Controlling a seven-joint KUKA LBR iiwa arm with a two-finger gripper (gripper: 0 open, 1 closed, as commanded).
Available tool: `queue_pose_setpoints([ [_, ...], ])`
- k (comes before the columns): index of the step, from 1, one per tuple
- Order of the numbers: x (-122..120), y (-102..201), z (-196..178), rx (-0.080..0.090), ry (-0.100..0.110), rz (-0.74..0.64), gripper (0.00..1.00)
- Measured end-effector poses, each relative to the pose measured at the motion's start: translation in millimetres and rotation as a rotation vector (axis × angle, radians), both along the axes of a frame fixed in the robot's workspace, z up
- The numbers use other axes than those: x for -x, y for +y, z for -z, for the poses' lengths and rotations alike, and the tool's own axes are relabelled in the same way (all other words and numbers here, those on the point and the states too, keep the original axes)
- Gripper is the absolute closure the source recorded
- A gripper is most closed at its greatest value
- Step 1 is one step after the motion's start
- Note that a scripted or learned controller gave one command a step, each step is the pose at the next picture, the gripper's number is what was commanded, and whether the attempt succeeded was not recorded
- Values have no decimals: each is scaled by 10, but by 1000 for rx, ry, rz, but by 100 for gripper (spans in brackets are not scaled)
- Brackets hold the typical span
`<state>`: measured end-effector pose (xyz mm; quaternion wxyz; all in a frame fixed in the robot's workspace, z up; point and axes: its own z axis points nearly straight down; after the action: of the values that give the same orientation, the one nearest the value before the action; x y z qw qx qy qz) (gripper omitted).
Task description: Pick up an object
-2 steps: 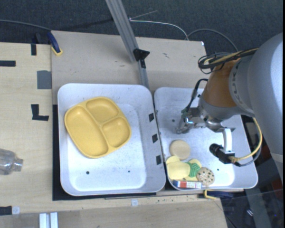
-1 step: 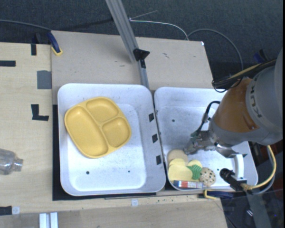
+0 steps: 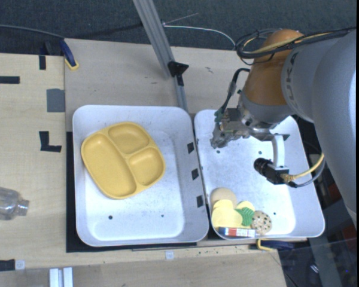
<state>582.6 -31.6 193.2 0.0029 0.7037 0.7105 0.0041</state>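
Gripper point(image 3: 220, 137) sat low over the right bin point(image 3: 299, 178), near that bin's far-left corner, tip pointing down at bare white floor. Couldn't tell whether it was spread or closed: the fingers were a dark blur from this angle. Nothing visible between them.

Arm point(image 3: 323, 58) came in from the right, orange band point(image 3: 269, 70) just behind and above the gripper, grey link filling the upper-right. A small black cylinder with a yellow cable point(image 3: 274, 171) hung off the wrist, to the right of and nearer the camera than the gripper.

Candidate objects were all well apart from the gripper, clustered toward the near-left corner of the same bin: a pale round piece point(image 3: 222, 195), a yellow piece point(image 3: 225, 213) touching it, a green bit point(image 3: 246, 215) beside that, a speckled cookie-like disc point(image 3: 262, 222) at the right of the cluster, and a thin red-and-white item point(image 3: 234, 232) along the near wall. Exact identity of these was too small to call.

Left of the gripper, across the divider, the left bin point(image 3: 96, 220) held a yellow three-compartment tray point(image 3: 122, 159), lying flat, rotated at a slant.

Far left of the gripper, outside both bins, a clear plastic bottle point(image 3: 5, 202) lay on its side on the bench point(image 3: 24, 136). A grey metal pole point(image 3: 155, 31) ran diagonally behind the bins.
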Motion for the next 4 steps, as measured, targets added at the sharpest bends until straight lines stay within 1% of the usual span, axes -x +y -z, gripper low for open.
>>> queue_pose_setpoints([
  [1, 446, 126, 51, 2, 15, 9, 100],
  [2, 916, 371, 52, 1, 16, 8, 100],
  [3, 484, 624, 51, 1, 10, 5, 100],
  [4, -463, 809, 48, 2, 6, 5, 100],
])
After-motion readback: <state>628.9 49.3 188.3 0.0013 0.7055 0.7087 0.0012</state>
